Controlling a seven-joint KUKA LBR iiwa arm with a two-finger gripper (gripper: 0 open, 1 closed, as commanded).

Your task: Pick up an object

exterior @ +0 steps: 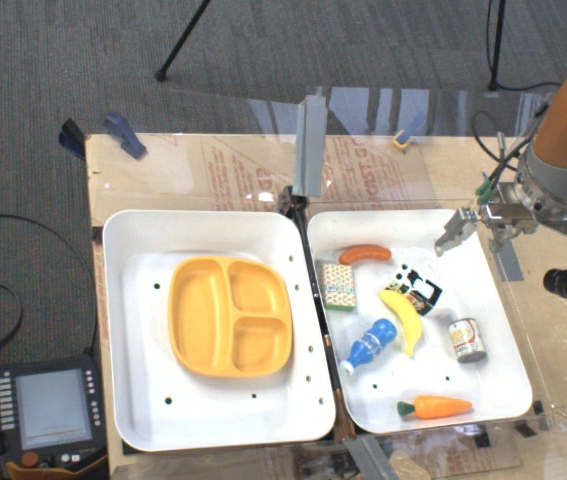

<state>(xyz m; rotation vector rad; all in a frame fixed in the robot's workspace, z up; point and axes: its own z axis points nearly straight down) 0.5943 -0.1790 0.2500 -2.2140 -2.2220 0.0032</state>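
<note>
We have lifted nothing yet: our two-finger gripper (471, 220) hangs open and empty over the right white bin's (518, 368) far corner, with the long red plastic sausage (365, 254) nearest.

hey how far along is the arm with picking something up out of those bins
Done: nothing looks picked yet. The hot dog, banana, blue bottle, can and carrot all lie in the right bin. In hand: the gripper hangs open above that bin's far right corner, nothing between its fingers. Left: descend, close on one object and lift.
</note>
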